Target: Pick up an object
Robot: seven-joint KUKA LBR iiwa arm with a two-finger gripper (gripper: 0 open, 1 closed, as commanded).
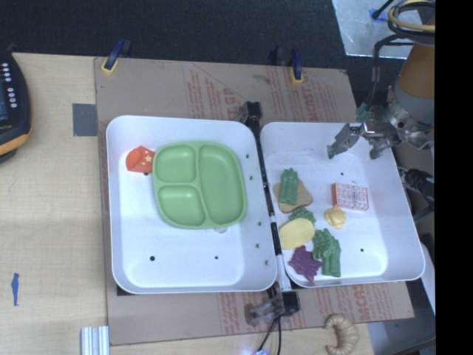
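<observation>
My hand (361, 146), fingers spread apart and holding nothing, hovers over the right bin's (392, 268) far edge; the red-and-white box (350, 196) lies just below it, so I should descend straight and centre it.

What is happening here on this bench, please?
A robot arm reaches in from the right, and its gripper is over the upper part of the right bin, with its fingers open and nothing between them. The small toy foods lie lower in that bin, not yet picked up. The left bin bears a green divided plate and a red piece beside it.
</observation>
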